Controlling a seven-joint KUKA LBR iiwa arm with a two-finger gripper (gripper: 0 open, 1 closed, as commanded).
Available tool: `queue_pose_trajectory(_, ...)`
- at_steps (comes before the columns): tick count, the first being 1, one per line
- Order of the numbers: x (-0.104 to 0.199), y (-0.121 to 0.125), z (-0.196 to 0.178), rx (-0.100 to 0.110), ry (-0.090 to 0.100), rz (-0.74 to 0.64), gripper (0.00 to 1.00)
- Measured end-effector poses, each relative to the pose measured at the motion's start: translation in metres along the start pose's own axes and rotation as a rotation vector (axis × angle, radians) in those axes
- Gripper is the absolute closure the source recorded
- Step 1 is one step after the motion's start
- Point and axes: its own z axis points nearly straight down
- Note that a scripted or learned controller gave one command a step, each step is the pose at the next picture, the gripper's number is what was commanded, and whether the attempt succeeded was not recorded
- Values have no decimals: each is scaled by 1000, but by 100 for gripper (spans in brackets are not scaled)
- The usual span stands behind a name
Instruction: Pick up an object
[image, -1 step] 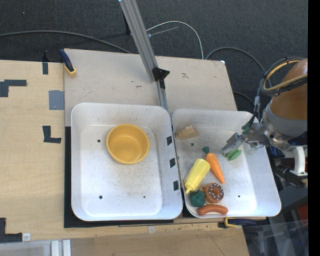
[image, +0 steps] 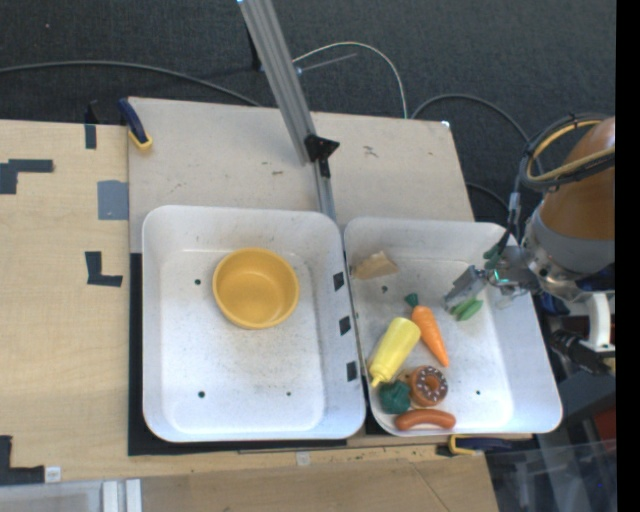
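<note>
Tabletop (image: 230, 160) of pale wood is seen carrying two shallow white bins side by side. In the left bin (image: 170, 300) a yellow bowl (image: 256, 287) is set upright, well apart from everything else and far from the hand. In the right bin (image: 500, 390) the small things are gathered toward its left and middle: a tan scrap (image: 375, 265) near the top edge, a yellow bottle (image: 394, 349) lying slantwise, an orange carrot (image: 430, 333) just beside it with its green top pointing up and to the left, a chocolate doughnut (image: 429, 384) below the carrot, a dark green piece (image: 394, 398) touching the bottle's lower end, and a red sausage (image: 424, 420) lying across the bottom.

The hand (image: 468, 292) is placed over the right bin's upper right part, the arm reaching in from the right. A small green thing (image: 467, 310) is seen just under the grey fingers; whether it is grasped or merely lies beneath cannot be told, nor whether the fingers are released or clenched.

The carrot is judged the nearest clear candidate. It lies just below and to the left of the hand, its long axis running from upper left to lower right, so a short move down and leftward, with the fingers set across that axis, is called for.
</note>
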Motion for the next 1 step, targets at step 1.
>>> queue_pose_trajectory(1, 7, -2, 63, 6, 1, 1, 0)
